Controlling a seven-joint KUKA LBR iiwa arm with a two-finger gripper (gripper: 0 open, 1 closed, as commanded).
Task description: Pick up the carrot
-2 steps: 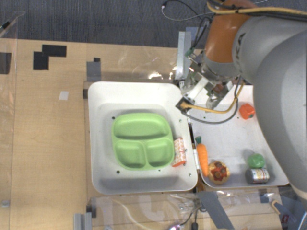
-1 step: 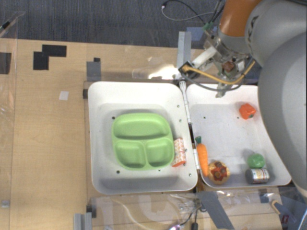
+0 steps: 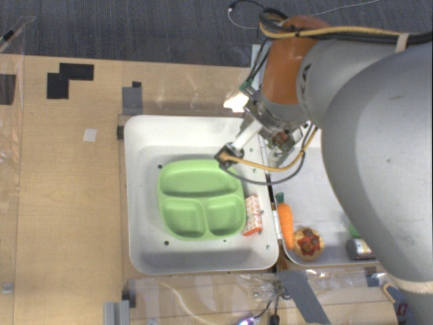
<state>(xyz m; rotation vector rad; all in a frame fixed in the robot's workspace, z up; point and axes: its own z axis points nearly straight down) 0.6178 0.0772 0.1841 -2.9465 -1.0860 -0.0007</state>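
carrot [image 3: 286, 223] lies in the right bin [image 3: 312, 195], hard against its left wall, by the rim shared with the left bin [image 3: 137, 181]. long axis runs near to far, slightly slanted. a round red-and-yellow item [image 3: 308, 242] sits just beside its near end. across the rim, a red-and-white packet [image 3: 252, 215] rests against a green divided tray [image 3: 201, 198]. farther back, the jaws hang over the shared rim; released or clenched cannot be told. judgement: the carrot lies nearward of the jaws, nearly in line, so the approach should come nearward and down.
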